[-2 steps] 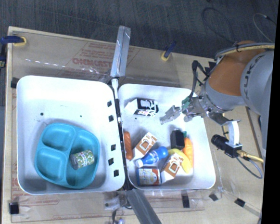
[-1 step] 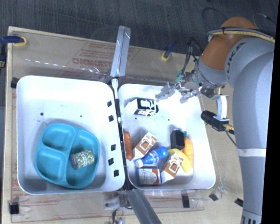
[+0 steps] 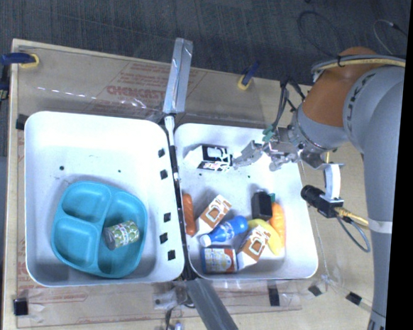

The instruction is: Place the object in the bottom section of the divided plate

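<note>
Gripper (image 3: 254, 153) hovers empty, fingers apart, over the right bin; a small greenish jar (image 3: 121, 234) already rests in the turquoise divided plate (image 3: 75, 246).

The arm (image 3: 379, 139) fills the right side of the frame as a thick, smooth grey tube with a matt finish. Near the upper right it carries a broad orange band (image 3: 332, 92), rounded like a collar, with a darker grey joint ring beside it. Below the band sits a cluster of small metal parts, black brackets and silver fittings. The gripper (image 3: 253, 154) juts from this cluster towards the middle of the frame, made of pale grey metal pieces. A white bracket (image 3: 332, 183) hangs at the wrist, and a black plug (image 3: 319, 199) below it leads into a thin cable with a yellowish section. Dark cables loop above the band.
</note>
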`<state>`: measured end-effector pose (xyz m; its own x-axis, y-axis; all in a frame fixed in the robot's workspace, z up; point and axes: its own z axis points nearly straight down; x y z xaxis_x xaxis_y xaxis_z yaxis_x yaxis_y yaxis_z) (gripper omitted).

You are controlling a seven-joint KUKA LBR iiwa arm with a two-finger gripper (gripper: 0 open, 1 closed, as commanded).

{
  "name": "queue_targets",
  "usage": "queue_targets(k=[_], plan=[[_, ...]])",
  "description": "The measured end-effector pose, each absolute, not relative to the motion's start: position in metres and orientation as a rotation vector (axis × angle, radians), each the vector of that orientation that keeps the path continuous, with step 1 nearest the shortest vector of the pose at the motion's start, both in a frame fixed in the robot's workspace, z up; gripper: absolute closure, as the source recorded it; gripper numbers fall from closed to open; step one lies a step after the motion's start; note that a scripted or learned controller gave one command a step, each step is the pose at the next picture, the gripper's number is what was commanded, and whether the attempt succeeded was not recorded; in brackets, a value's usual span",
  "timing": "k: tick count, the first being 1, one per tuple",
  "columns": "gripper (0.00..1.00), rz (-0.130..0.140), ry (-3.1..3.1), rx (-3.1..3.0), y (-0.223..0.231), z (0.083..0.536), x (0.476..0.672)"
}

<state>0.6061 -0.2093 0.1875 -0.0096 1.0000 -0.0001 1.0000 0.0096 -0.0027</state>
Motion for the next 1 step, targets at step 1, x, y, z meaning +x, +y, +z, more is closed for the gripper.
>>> queue_targets(k=[1], plan=[[1.0, 0.005, -2.234, -2.205, -0.2091, 0.1976, 0.6065]])
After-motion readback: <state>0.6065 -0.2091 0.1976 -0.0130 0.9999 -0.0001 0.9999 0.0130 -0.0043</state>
